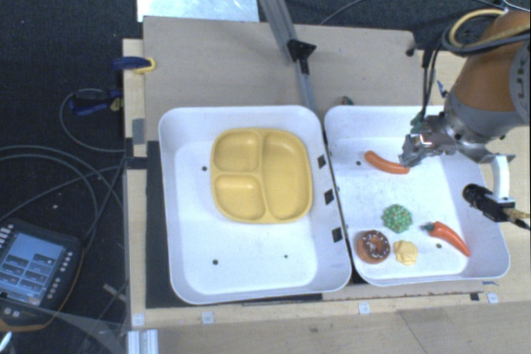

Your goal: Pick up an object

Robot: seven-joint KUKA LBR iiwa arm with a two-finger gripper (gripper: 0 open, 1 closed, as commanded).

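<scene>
Progress is looking early from where I am sitting: nothing is lifted yet. I am watching the gripper [412, 153] hanging low over the right bin [481, 269], right at the near end of the sausage [386, 163], which is lying flat on the bin floor. I cannot tell how the jaws are standing, nor whether they are touching it. The other candidates are resting well apart from the gripper toward the front of that bin: the green ball [397, 218], the donut [373, 246], the yellow piece [406, 252] and the carrot [449, 236]. The yellow tray [261, 175] is sitting in the left bin [191, 261]. I am judging the grasp and lift as what is left.
</scene>
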